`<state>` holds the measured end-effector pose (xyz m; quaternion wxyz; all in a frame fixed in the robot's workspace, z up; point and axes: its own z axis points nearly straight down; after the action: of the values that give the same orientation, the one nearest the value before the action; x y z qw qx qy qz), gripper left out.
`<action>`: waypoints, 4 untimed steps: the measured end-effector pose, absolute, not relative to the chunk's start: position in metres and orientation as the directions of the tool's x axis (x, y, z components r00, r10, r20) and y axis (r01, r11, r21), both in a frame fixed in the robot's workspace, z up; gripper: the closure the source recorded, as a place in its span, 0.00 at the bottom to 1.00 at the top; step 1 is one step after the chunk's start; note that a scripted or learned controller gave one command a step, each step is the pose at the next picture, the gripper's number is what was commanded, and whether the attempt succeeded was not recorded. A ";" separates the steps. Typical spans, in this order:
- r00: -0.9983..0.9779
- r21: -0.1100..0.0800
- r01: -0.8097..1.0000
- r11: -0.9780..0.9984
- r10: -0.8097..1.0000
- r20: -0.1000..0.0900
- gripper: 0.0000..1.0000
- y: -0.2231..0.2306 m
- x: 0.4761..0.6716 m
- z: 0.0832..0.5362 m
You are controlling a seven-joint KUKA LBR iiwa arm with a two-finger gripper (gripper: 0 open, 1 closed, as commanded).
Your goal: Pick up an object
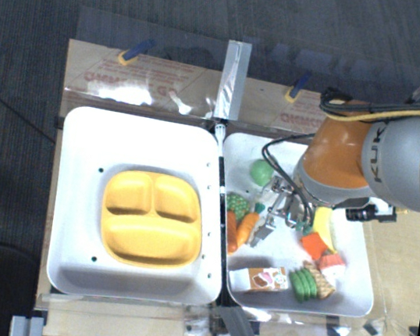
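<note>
Clutter is my main worry as I watch the right bin. My claw hangs low over its left half, metal fingers pointing down toward the carrot that lies slanted by the dividing wall. From this slanted overhead view I cannot tell whether the fingers are spread or pressed together; nothing shows between them, so I judge that the claw holds nothing yet.

Candidates for picking all sit in that same bin: the carrot, a leafy green piece touching its upper end, a green ball near the back partly under the arm, a yellow piece just right of the claw, an orange-red piece below it, a small printed carton near the front wall, and a ridged green item beside a tan cracker-like piece. The left bin carries a yellow divided tray, well away from the arm.

Risks as I see them: the carrot lies close to the bin wall, so one finger could land on the rim or the wall instead of beside it. Its tapered, rounded body may squirt out of a pinch taken off-centre. The leafy piece touching it could get caught too or be nudged aside. Cables looping off the wrist hang near the green ball and might drag it.
</note>
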<state>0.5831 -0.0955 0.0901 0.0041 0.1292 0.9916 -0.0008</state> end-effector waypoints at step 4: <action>-0.915 0.001 0.403 0.915 0.403 -0.020 1.00 -0.101 0.551 0.102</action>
<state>0.5511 -0.1014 0.1017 0.0100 0.2059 0.9785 -0.0014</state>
